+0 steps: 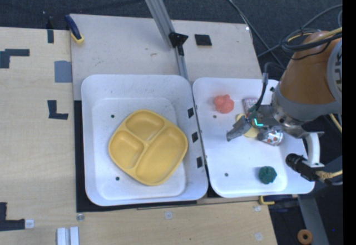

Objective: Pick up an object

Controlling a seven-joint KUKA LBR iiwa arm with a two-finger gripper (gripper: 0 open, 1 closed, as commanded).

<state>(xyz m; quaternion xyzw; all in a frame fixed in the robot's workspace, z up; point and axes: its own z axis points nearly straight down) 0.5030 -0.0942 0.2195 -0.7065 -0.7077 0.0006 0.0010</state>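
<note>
Green crumpled lump (267,174) near rt bin's (233,183) front; reddish-pink lump (223,104) further back; end effector (238,130) grip unclear.

The arm enters from the right edge of the frame, its grey body with the orange band filling the upper right. The wrist angles down and toward the left, ending in the claw (236,131) right of centre. A small green light glows on the claw's body, just right of its dark fingers.

Yellow divided plate (148,146) in left bin (94,94), red lump (223,104), green ball (267,174) in right bin (222,183)
</note>
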